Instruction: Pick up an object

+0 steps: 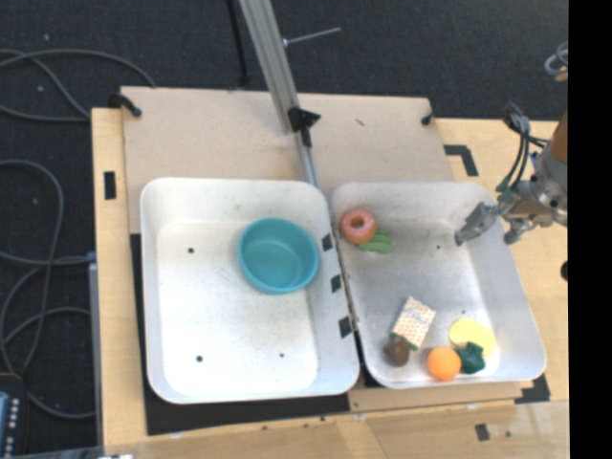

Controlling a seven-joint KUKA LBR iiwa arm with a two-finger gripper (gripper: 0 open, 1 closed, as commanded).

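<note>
**Gripper parked at the right rim, bunch of small stuff to choose from**

So the gripper [490, 224] hangs over the far right edge of the right bin [435, 204], fingers spread apart with nothing between them. No object picked yet, so any of the small things in that bin is fair game.

My guess on handling: the pink donut [358, 225] near the bin's far left corner looks like a light plastic toy, stiff enough, and the ring shape gives a nice grab across one side of the rim. It's touching a green piece [378, 243] though, so that could get nudged. The orange ball [443, 362] by the near edge is round and smooth, probably slippery, likely to squirt out unless it's pinched dead centre. The little patterned box [413, 321] has flat sides, which I'd call the easiest grab, across its narrow width. It's just beside a brown lump [397, 352], so a bit crowded. The yellow thing [471, 333] and a dark green thing [472, 360] sit in the near right corner, tight against the wall and each other, awkward

Containers: the left bin [191, 361] has only a teal bowl [277, 254], near its far right part, upright and with nothing in it. Everything small lives in the right bin
</note>
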